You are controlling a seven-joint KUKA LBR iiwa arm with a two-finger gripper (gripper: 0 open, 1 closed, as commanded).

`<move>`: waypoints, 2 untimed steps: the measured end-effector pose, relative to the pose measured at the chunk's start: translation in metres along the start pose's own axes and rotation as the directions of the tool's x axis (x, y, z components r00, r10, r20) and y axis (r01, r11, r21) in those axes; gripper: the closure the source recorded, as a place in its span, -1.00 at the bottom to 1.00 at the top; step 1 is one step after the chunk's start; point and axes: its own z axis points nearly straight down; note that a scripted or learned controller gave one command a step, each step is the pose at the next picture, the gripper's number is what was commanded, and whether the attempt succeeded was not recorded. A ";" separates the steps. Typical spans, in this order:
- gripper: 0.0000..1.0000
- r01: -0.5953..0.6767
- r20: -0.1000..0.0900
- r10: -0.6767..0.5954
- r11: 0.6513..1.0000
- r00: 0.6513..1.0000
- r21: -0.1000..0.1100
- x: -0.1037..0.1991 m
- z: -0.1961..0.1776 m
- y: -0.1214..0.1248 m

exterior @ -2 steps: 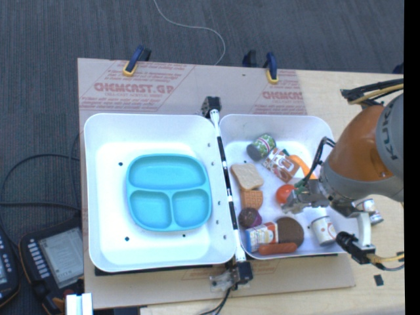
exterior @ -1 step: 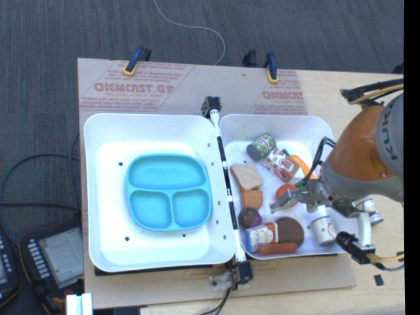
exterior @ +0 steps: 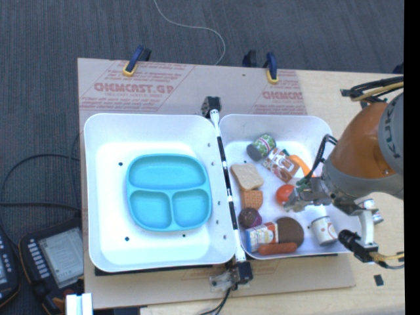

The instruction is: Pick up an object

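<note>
The right bin (exterior: 289, 121) holds several small food items: a green can (exterior: 262, 144), a red-and-white packet (exterior: 281, 165), a slice of bread (exterior: 247, 175), a waffle-like cracker (exterior: 252, 199), a red tomato (exterior: 285, 193), a dark purple fruit (exterior: 249, 218), a brown round cookie (exterior: 289, 230), a sausage (exterior: 277, 248) and a small white cup (exterior: 323, 230). My gripper (exterior: 298, 199) reaches in from the right and sits low over the bin, just right of the tomato. The orange wrist band (exterior: 364, 146) is above it.
The left bin (exterior: 105, 241) holds a light blue three-compartment plate (exterior: 169, 191). A metal divider clamp (exterior: 212, 106) sits between the bins at the back. Blue clamps (exterior: 134, 59) hold the board's far edge. Cables trail at the right.
</note>
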 end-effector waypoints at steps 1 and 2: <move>-1.00 0.000 0.000 0.000 1.000 1.000 0.000 0.000 0.000 0.000; 1.00 0.000 0.000 0.000 1.000 1.000 0.000 0.000 -0.009 0.000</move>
